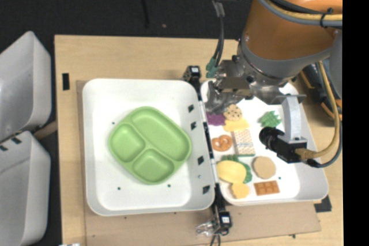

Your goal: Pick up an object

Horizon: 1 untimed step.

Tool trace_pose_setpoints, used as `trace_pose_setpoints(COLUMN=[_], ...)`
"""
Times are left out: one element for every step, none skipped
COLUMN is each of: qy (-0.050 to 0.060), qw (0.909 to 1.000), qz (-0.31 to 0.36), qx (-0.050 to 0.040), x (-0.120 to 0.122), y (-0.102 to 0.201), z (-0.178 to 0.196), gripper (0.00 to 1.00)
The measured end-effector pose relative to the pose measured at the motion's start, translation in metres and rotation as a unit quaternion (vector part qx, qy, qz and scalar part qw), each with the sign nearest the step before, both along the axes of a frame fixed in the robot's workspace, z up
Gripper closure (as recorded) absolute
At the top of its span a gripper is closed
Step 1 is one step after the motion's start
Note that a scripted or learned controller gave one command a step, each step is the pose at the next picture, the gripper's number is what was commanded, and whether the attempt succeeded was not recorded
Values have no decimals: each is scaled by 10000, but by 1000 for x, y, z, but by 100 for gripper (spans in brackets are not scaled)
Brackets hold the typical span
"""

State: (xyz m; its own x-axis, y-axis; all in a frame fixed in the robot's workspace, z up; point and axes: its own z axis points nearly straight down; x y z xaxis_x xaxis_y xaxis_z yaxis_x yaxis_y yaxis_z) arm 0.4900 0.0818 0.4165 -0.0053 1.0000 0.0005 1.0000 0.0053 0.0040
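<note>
Two shallow white bins are seen side by side on a light wooden bench (pixel 69 60). In the left white bin (pixel 98 181) a green plastic plate with three compartments (pixel 150 144) is lying flat, near the middle.

The right white bin (pixel 308 184) is filled with small toy food pieces. The grey arm with the orange band (pixel 294 3) is lowered over the far end of this bin, and the gripper (pixel 218 99) is placed at the bin's far left corner, just above the toys. Whether anything is pinched there cannot be told, since the tip is hidden by the wrist body and shadow.

A purple toy piece (pixel 215 118) is found directly below the gripper, touching or nearly touching it. A round speckled cookie (pixel 233 112) is just to its right, with a yellow piece (pixel 237 124) under that. Nearer the camera lie a brown pretzel (pixel 221 143), a pink patterned wafer (pixel 243 140), a yellow lemon-shaped toy (pixel 229 170), a round tan disc (pixel 264 167) and an orange cracker (pixel 266 187). A green leafy toy (pixel 269 118) lies near the right wall.
</note>
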Motion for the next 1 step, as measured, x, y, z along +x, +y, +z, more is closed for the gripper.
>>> trace_pose_setpoints(qy=[41], qw=[10000], qz=[6], qx=[-11], x=[19], y=[21], z=[-71], gripper=[100])
